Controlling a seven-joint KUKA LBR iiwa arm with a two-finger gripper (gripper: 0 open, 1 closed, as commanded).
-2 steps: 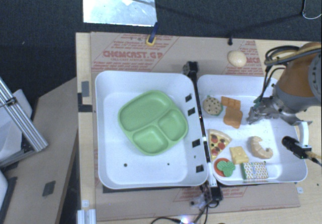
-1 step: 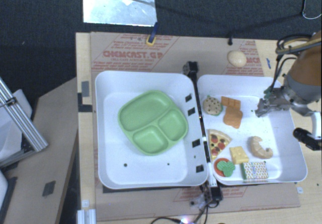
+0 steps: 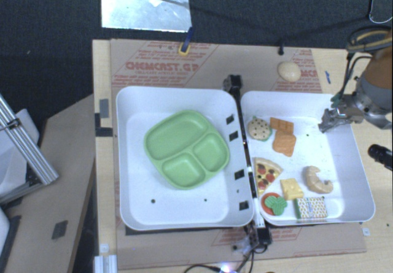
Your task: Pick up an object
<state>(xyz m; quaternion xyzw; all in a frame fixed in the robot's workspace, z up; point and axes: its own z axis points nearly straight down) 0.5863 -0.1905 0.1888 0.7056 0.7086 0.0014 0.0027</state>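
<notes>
Gripper (image 3: 328,119) poised over right bin (image 3: 359,170), upper right corner; whether wide or narrow, cannot tell; nothing seen between fingers. Toy food lying loose below and left: cookie (image 3: 260,129), waffle (image 3: 283,137), pizza (image 3: 266,172), croissant (image 3: 317,180), cheese (image 3: 291,188). Nearest targets: waffle, croissant. Best choice probably croissant: standing apart from neighbours. Centre above it, descend straight, avoid bin wall. Green plate (image 3: 186,148) in left bin (image 3: 132,143), irrelevant.

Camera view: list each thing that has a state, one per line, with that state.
Gripper: over the right bin's far right edge, nothing seen in it.
Green divided plate: upright in the left bin, compartments bare.
Pizza slice: lying flat.
Croissant: lying loose, untouched.
Cookie: flat, against the divider.
</notes>
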